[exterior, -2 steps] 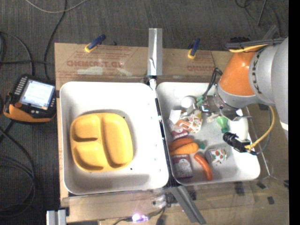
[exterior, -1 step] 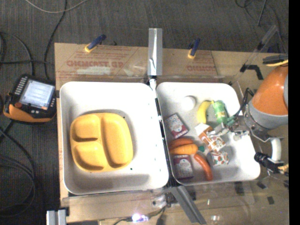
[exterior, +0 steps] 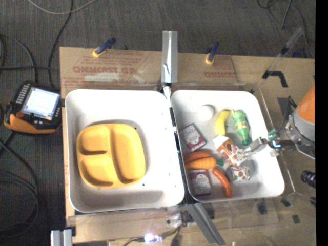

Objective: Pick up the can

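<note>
Gripper (exterior: 250, 150) over the right bin (exterior: 266, 188), reached in from the right edge.

Whether the gripper is open or closed cannot be told, and nothing is seen held in it. The tip is placed just beside a small carton (exterior: 227, 148), with the can (exterior: 239, 173) lying near it, toward the bin's front wall, apart from the tip. A green bottle (exterior: 240, 127) and a banana (exterior: 221, 121) are found behind the carton, a carrot (exterior: 200, 161) to its left. A yellow divided tray (exterior: 110, 154) is held in the left bin (exterior: 77, 104).
</note>
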`<state>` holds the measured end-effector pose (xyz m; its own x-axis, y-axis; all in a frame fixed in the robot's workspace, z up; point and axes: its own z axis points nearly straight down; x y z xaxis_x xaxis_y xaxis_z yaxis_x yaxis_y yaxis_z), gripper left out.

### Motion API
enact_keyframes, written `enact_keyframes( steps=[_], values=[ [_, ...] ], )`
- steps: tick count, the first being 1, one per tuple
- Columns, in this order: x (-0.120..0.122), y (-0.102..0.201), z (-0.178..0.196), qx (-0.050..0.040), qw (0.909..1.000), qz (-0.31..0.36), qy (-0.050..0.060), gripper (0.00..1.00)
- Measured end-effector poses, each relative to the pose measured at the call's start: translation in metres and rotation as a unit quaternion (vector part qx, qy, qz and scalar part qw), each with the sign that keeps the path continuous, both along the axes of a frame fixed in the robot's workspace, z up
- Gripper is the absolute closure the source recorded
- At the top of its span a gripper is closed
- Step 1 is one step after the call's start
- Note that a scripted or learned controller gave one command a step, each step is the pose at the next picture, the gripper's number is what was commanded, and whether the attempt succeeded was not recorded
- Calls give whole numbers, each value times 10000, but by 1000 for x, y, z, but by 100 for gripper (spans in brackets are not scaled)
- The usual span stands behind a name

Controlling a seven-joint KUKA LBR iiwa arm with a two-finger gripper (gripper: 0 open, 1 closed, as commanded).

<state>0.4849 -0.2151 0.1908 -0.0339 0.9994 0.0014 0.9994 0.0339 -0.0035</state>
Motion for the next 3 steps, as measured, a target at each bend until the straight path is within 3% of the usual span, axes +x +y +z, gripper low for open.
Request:
enact_keyframes(
  steps=[1, 2, 3],
  values=[
    [13, 3, -92, 21, 10000, -40, -13, 0],
    [13, 3, -87, 29, 10000, -49, 9, 100],
    [13, 3, -87, 30, 10000, -50, 10, 0]
  ],
)
